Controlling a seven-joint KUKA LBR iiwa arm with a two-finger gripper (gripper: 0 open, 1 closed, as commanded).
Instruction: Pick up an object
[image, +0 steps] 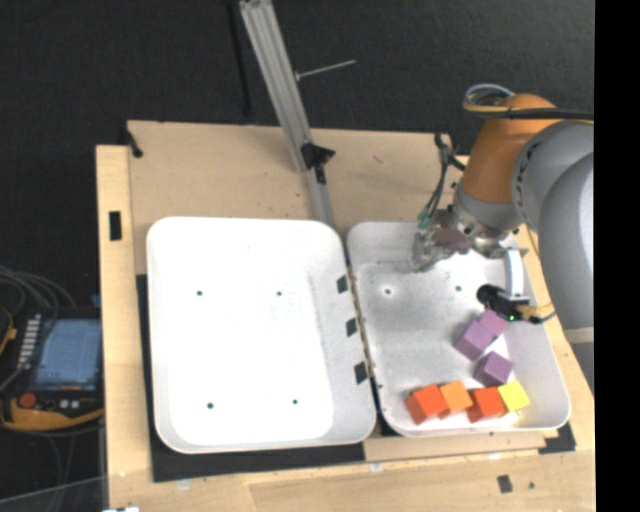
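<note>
My gripper (430, 248) hangs over the far part of the right bin (400, 320), near its back wall, with nothing visibly in it. Several blocks lie in that bin's near right corner. A light purple block (482, 333) and a darker purple one (493, 368) sit closest to the gripper, well below it in the view. Along the front wall runs a row: a red-orange block (428, 402), an orange block (457, 396), a red block (487, 403) and a yellow block (514, 397).
The left bin (250, 330) stands beside the right one, joined by black clips (352, 325). A slanted metal post (290, 110) rises behind the bins. The grey arm with its orange band (500, 150) fills the upper right.
</note>
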